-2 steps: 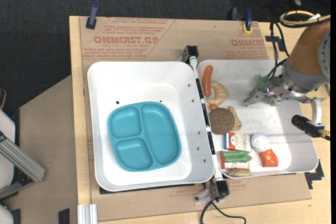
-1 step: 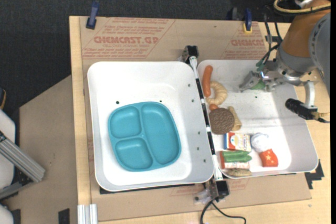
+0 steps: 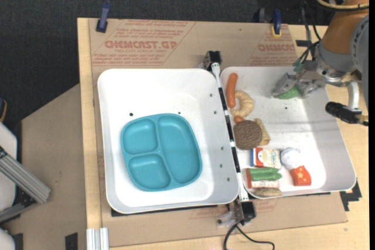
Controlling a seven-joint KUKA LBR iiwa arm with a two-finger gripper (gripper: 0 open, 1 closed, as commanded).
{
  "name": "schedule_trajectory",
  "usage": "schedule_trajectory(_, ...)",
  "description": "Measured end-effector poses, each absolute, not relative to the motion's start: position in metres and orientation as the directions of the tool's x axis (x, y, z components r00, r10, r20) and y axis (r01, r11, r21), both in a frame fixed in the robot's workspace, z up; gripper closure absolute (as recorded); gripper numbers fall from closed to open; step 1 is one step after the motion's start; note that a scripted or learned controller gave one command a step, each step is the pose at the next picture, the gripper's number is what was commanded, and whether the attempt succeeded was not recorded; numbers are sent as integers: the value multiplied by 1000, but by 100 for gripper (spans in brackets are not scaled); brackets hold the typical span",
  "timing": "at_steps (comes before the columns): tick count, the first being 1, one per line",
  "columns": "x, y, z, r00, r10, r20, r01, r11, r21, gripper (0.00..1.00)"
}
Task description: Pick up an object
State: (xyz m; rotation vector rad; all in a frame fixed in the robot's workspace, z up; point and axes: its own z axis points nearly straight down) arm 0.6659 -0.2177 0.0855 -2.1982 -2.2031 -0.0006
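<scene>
**Reaching into the right bin**

Reaching in from the right edge of the camera view, the arm (image 3: 343, 38) slants down over the right bin (image 3: 328, 126), its orange band uppermost. The tool (image 3: 291, 89) sits low at the bin's far right part, just above the white floor. Something green shows between its fingers, but whether that is a grasped object or part of the tool I cannot tell, nor how far the fingers are spread.

The objects lie elsewhere in the right bin, mostly along its left wall. A sausage (image 3: 232, 89) stands lengthwise at the far left, with a croissant (image 3: 244, 104) touching it on the near side. Nearer again lies a brown cookie (image 3: 248, 134). Along the near wall sit a carton (image 3: 266, 157), a white ball (image 3: 290, 156), a red block (image 3: 300, 175), a green pepper (image 3: 264, 174) and a bread slice (image 3: 265, 187) just beneath it.

Left of the right bin, touching it along a hinged seam, is the left bin (image 3: 117, 91). It holds a teal tray (image 3: 161, 151) with three compartments, lying flat.

Both bins rest on the desk (image 3: 146, 44), a brown board with red lettering; a blue clamp (image 3: 104, 14) and a yellow clamp (image 3: 276, 27) grip its far edge.
</scene>
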Motion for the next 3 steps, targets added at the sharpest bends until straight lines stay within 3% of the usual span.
schedule_trajectory(1, 665, -207, 84, -1, 1000, 2, 1000, 1, -11, 0)
schedule_trajectory(2, 664, -208, 94, -1, 1000, 1, 1000, 1, -12, 100)
schedule_trajectory(3, 662, -156, 86, -2, 1000, -5, 1000, 2, -16, 100)
